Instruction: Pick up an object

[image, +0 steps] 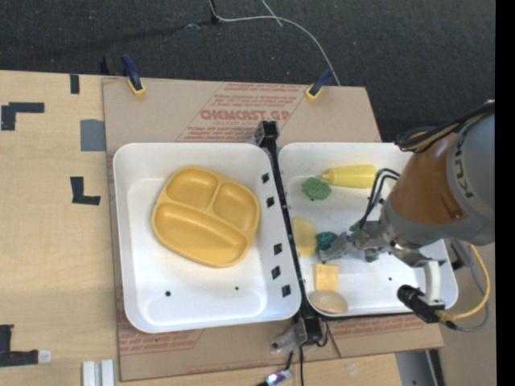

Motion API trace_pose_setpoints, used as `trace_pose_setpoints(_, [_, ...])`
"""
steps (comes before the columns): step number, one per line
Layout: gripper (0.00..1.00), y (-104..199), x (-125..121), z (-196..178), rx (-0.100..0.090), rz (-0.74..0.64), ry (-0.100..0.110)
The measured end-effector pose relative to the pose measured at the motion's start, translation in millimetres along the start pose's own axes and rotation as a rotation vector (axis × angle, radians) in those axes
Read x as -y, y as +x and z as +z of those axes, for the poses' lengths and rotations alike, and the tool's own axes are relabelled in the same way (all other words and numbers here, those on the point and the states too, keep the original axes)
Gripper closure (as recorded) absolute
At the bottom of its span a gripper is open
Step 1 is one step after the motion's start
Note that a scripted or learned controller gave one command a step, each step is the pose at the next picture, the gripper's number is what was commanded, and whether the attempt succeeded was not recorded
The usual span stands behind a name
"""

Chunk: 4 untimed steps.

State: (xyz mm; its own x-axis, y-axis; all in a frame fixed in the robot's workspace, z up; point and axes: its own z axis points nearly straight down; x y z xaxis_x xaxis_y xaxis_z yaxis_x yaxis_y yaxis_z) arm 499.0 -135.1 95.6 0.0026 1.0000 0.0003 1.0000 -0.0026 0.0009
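We are seeing the pincer reaching toward 9 o'clock in the right bin, its tips right at a small teal toy. Whether it is gripping we cannot tell. A yellow block is lying just at 6 o'clock.

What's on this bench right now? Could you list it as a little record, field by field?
left bin: holds a yellow divided plate
right bin: holds several small things
near far wall: yellow corn-like piece, green leafy piece
near divider: pale yellow piece, yellow square block, tan rounded piece
arm: reaches in from the right, over the right bin
gripper: low in the right bin, at a small teal object
grasp: cannot tell whether the teal object is held
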Motion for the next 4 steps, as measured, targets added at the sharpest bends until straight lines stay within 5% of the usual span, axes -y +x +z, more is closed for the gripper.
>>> trace_pose_setpoints(1, [1.00, 1, 1, -11, -0.001, -0.004, 0.005])
trace_pose_setpoints(4, [1.00, -2, 2, -169, 0.002, -0.005, -0.003])
